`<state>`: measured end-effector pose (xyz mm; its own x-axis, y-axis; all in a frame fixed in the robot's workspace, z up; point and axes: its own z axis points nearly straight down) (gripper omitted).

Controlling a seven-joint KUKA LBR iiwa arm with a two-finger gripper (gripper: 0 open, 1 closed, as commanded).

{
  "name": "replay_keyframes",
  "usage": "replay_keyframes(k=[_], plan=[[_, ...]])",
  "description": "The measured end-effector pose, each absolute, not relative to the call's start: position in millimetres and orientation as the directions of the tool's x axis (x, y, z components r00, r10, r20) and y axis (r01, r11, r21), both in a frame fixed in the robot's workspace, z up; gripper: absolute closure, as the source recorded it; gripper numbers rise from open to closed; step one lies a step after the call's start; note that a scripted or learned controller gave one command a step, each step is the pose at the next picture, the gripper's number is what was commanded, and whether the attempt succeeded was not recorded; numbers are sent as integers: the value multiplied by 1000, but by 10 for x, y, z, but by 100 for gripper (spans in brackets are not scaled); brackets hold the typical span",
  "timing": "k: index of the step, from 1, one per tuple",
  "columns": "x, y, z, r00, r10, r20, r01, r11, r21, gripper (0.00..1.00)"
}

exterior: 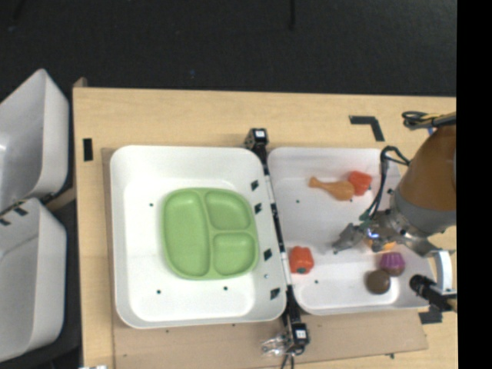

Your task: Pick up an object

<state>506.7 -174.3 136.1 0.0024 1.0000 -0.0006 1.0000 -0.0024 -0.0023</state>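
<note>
In the right shallow white bin (323, 302), the bare floor runs wide between the orange chicken-leg toy (332, 187) near the far wall and the small orange-red pepper-like toy (300, 260) just beside the dividing wall. The near right corner is crowded: a purple round toy (393, 263) and a brown ball (377, 282) sit close together under the grey-and-orange arm (427, 187). In the left white bin (131, 283), a green divided plastic plate (207, 233) takes the middle, leaving a bare margin all round

Divided plate (207, 232) in left bin (131, 206).
</note>
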Motion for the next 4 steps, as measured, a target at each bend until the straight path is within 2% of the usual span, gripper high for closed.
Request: replay_keyframes(k=[1, 2, 4], plan=[[5068, -1755, 993, 4, 1000, -2, 1000, -4, -1, 0], [5078, -1760, 1111, 11, 1000, -1, 1000, -11, 4, 100], [5217, -1755, 2159, -4, 1000, -3, 1000, 4, 9, 100]])
